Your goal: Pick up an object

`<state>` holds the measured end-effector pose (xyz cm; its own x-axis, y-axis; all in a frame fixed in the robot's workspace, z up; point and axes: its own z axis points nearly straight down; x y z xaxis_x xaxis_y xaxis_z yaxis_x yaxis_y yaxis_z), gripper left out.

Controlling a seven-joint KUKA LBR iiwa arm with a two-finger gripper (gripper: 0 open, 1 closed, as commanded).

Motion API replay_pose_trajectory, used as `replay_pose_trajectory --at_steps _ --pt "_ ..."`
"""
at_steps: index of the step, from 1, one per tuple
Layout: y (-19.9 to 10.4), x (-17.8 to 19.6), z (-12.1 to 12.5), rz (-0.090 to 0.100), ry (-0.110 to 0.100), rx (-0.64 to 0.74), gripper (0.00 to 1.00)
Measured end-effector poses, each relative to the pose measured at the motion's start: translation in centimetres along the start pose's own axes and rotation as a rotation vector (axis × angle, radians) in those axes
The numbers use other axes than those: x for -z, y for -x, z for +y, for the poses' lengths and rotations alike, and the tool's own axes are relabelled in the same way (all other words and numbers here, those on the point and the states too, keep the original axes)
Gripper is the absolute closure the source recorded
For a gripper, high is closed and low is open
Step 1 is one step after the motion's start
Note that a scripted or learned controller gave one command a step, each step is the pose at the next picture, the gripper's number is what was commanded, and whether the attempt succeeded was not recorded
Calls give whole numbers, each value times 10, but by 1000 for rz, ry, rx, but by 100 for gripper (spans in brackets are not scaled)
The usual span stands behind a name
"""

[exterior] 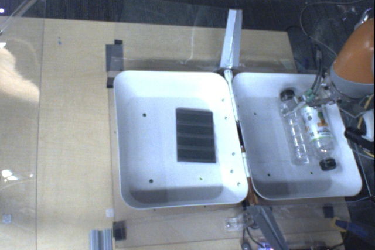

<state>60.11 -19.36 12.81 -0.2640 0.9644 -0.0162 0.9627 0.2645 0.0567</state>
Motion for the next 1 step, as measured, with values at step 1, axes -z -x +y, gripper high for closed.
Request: replay_pose_trajectory --at_steps 1 --pt "0 -2 -6 -5 7 95 0"
